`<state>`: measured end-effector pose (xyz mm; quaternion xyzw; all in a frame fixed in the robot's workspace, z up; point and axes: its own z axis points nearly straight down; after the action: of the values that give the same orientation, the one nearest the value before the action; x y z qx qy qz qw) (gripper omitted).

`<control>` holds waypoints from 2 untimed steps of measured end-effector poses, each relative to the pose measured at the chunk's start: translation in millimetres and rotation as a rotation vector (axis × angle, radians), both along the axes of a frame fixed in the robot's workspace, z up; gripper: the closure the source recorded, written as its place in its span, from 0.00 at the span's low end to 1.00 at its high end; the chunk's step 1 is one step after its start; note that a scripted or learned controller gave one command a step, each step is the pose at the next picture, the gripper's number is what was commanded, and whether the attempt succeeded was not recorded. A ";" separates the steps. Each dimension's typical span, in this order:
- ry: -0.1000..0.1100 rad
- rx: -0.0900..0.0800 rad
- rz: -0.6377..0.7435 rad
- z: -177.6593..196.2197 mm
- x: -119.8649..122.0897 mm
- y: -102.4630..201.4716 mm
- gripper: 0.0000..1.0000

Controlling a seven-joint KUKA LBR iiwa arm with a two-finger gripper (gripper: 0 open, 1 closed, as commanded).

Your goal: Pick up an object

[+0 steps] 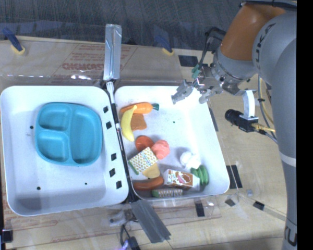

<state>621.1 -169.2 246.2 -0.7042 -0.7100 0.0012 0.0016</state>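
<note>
The claw (190, 91) hangs over the far edge of the right bin (219, 155), its fingers spread open and gripping nothing, above the banana (126, 125)

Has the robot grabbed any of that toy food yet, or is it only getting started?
Nothing looks picked up yet. The gripper hangs over the far edge of the right bin with nothing between its fingers. The toys all lie in that bin: the banana, the carrot, the small carton and the rest. The blue tray sits in the left bin. Left to do: come down on one toy, grip it and lift.
</note>
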 end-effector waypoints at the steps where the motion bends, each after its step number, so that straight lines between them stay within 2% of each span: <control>1: 0.003 0.001 0.068 -144.0 -60.3 72.5 0.00; 2: 0.002 0.000 0.069 -133.4 -59.6 71.3 1.00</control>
<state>561.5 -97.9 112.9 -0.6792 -0.7340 0.0021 0.0023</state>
